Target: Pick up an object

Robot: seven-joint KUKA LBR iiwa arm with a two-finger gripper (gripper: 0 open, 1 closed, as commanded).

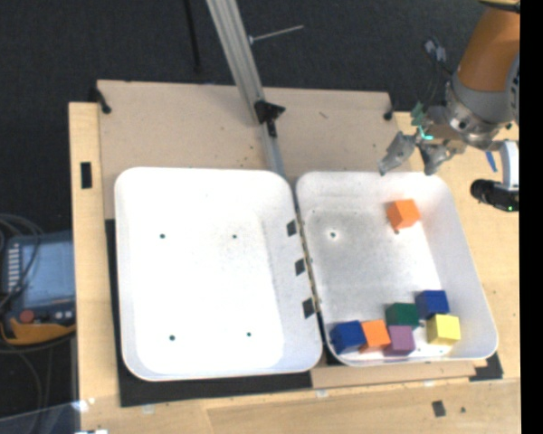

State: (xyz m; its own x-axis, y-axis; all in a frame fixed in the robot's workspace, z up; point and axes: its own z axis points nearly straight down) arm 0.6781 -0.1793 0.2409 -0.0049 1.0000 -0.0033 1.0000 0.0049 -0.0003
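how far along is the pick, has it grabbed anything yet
Nothing looks picked yet. The two-finger gripper hangs spread and bare over the far rim of the right white bin. Nearest to it, the lone orange cube sits alone on the bin floor. The other blocks huddle at the near edge, including a yellow cube and a blue cube. Descent, grasp and lift all remain.

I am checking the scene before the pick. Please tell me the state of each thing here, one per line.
tool: open, holds nothing, above the far rim of the right bin
right bin: holds seven blocks
lone orange block: apart from the others, free
block cluster: six blocks crowded at the near edge
left bin: no blocks in it
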